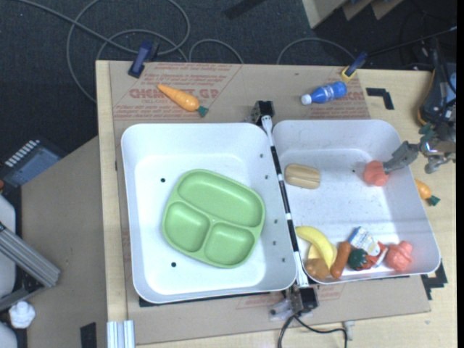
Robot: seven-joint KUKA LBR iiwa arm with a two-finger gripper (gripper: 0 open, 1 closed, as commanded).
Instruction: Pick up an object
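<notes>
My gripper (417,160) hangs over the right bin's (341,133) far right rim, and its fingers look spread apart with nothing between them. The left fingertip (397,161) touches or nearly touches a small red-orange round toy (374,173) on the bin floor. The same bin holds a tan bread roll (302,176) near its left wall. Along its front lie a banana (319,243), an orange-brown carrot-like piece (341,259), a small printed packet (365,241) and a pink toy (399,254).
The left bin (145,158) holds a green three-compartment plate (212,217). On the bench behind the bins lie an orange carrot (181,98) and a blue bottle (325,93). A small orange piece (423,191) sits just outside the right bin's right rim.
</notes>
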